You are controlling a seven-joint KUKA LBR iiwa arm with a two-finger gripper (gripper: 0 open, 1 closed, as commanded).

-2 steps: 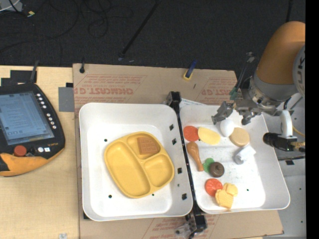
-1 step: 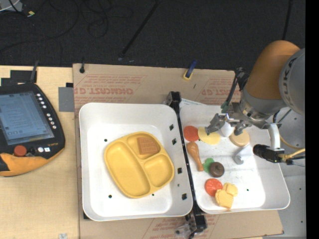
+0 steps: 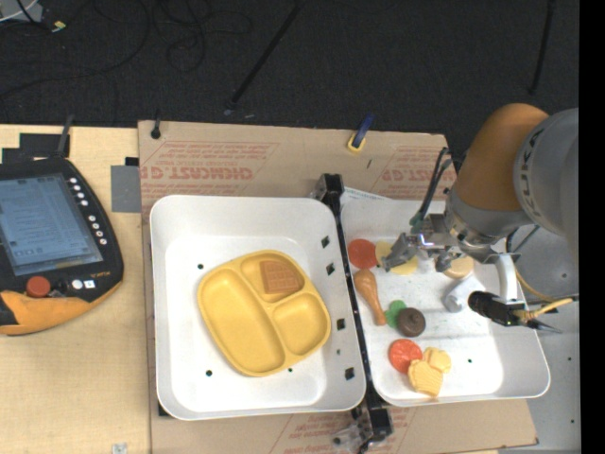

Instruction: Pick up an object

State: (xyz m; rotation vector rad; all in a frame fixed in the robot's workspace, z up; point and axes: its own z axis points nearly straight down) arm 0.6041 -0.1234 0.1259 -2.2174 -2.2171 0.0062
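Bench with a black backdrop and cardboard under two white bins: the left bin (image 3: pixel 180 244) holds a yellow divided tray (image 3: pixel 260 312) with a waffle piece (image 3: pixel 280 276) in its top compartment. The right bin (image 3: pixel 515 372) holds toy food: a red piece (image 3: pixel 362 252), a drumstick (image 3: pixel 370 294) and a brown round piece (image 3: pixel 410 322) just right of the drumstick. The gripper (image 3: pixel 408 247) hangs low just right of the red piece, over a yellowish bit (image 3: pixel 403 267); whether it's apart or closed can't be told, so best centre on one isolated item, drop straight down, avoid neighbours.

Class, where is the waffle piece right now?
The waffle piece lies in the top compartment of the yellow divided plate, inside the left white bin.
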